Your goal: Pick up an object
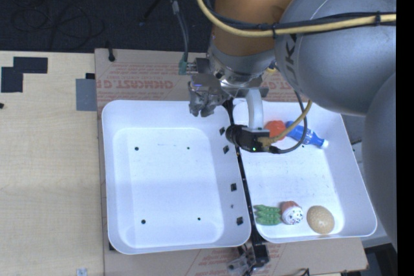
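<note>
Right bin, near edge: green piece, red-and-white ball and tan egg-shaped object in a row, well apart from the tool. Farther back: orange object beside a blue bottle-like item, near the tool. Tool sits over the left bin's far rim; grip state cannot be told.

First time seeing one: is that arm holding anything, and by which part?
It cannot be told: the tool, over the left bin's far corner, is too dark and small to read.
</note>
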`<act>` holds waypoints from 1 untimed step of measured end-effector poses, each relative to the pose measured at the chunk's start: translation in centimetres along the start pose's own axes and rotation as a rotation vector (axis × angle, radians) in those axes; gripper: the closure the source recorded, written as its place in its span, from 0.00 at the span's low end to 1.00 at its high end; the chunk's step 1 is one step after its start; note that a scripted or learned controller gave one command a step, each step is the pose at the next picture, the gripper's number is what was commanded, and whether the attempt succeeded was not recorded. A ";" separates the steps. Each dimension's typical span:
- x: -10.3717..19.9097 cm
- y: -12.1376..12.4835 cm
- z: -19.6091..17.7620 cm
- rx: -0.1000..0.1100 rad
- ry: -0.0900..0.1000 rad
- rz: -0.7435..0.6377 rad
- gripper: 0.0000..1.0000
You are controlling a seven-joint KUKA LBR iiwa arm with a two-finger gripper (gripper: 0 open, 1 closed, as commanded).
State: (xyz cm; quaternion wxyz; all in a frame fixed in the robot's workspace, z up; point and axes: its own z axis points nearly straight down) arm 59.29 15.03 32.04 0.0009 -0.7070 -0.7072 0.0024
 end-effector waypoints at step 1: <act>-7.5 -3.4 -2.8 0.000 0.001 0.004 1.00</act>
